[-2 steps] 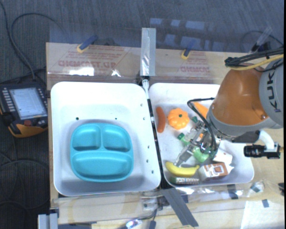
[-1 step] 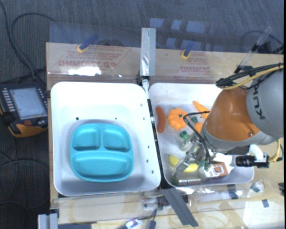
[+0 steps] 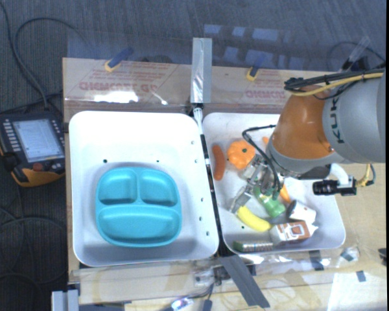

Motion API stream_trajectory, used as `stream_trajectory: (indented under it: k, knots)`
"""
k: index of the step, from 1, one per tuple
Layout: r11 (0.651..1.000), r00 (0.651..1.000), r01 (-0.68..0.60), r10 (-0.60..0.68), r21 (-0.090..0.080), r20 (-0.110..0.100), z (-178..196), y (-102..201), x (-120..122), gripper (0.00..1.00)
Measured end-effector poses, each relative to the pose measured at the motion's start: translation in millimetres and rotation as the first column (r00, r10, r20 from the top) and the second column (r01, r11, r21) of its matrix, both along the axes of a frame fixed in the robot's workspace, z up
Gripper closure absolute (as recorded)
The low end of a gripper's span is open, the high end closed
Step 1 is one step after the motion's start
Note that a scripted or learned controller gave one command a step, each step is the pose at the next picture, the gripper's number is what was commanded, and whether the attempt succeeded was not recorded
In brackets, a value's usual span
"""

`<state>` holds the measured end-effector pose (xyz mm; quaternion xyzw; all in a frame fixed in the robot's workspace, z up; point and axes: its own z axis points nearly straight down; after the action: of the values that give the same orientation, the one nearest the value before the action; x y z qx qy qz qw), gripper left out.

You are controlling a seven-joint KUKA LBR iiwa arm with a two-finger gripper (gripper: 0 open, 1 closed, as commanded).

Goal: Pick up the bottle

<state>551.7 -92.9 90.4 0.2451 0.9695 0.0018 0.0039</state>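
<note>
Pincer point(image 3: 254, 188) is down in the clutter over the green bottle point(image 3: 273, 206), can't tell its grip, so I'd center it clear of the banana point(image 3: 253, 219).

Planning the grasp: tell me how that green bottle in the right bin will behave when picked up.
The green bottle looks small and probably light. It lies wedged among the banana and carton, so neighbours may shift. Its rounded body could roll or slip from the hand.
</note>
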Motion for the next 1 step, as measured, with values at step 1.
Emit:
stream_trajectory:
  k: [1]
  knots:
    - [0.945,0.945,-0.328,0.328,-0.005,0.0,0.0,-10.9,32.3,0.0]
